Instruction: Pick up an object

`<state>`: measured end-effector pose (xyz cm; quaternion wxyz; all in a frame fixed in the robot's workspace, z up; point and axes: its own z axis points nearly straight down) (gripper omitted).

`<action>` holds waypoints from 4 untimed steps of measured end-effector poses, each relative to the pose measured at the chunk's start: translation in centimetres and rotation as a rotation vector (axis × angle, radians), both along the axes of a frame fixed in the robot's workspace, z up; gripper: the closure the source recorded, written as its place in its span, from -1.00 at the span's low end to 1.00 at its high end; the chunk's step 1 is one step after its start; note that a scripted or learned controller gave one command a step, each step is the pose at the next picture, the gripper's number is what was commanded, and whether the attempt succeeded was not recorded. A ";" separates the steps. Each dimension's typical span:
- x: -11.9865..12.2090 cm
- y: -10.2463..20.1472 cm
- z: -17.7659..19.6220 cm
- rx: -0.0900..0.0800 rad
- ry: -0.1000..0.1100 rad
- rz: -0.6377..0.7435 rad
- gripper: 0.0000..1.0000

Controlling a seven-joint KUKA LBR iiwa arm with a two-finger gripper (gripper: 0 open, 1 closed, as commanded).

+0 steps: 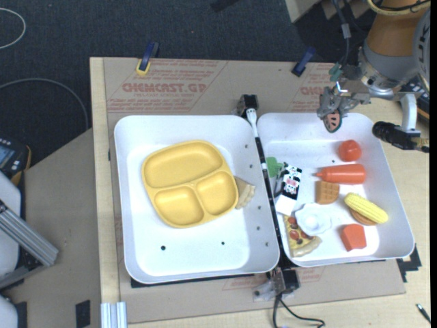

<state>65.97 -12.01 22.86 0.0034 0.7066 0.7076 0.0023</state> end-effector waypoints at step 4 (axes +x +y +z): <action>-7.8 12.3 -0.2 0.002 0.005 0.001 1.00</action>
